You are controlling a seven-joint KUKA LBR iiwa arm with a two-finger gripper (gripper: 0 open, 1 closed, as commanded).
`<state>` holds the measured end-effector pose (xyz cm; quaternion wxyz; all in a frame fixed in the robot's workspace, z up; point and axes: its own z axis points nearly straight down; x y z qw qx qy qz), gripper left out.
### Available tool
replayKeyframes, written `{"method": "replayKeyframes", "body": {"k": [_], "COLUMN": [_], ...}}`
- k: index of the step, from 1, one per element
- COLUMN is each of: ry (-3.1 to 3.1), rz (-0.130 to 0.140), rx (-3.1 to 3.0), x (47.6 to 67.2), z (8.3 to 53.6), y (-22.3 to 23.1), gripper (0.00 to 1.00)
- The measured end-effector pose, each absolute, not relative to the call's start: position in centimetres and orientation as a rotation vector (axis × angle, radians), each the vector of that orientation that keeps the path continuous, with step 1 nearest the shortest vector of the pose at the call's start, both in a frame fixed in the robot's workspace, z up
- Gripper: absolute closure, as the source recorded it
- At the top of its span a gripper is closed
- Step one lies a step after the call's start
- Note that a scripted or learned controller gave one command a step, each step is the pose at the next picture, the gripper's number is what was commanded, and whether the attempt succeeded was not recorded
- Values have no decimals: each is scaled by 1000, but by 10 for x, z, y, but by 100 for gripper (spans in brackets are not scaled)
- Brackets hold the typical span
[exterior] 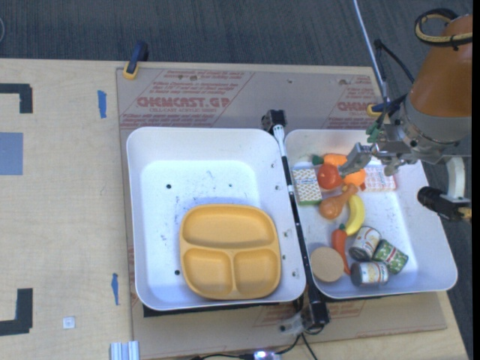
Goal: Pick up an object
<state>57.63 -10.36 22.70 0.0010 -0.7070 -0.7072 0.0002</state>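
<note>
We see the gripper (358,161) beside the red tomato (328,176), banana (355,214) and cans (373,257) nearby, its opening unclear, near cardboard (184,102) reading "CHEMCAST".

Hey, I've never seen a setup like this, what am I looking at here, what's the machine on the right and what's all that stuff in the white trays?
This is one picture from a camera fixed above a workbench, looking down at a slant. The grey and orange machine on the right is a robot arm. At its tip is a claw, which hangs over the right bin.

That bin holds toy food: a red tomato, a yellow banana, a small carrot, a tan round disc and three small cans.

The left bin holds a yellow divided plate.

I cannot tell whether the claw has hold of anything; it is close to the tomato.
</note>
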Motion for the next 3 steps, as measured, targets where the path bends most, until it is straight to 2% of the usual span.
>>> {"method": "replayKeyframes", "body": {"k": [1,2,3], "ry": [-2221,-2222,-2225], "rz": [0,-3,-4], "rx": [-2222,-2227,-2225], "x": [570,571,590], "z": [92,103,87], "y": [-109,-110,-96], "gripper": [0,100,100]}}
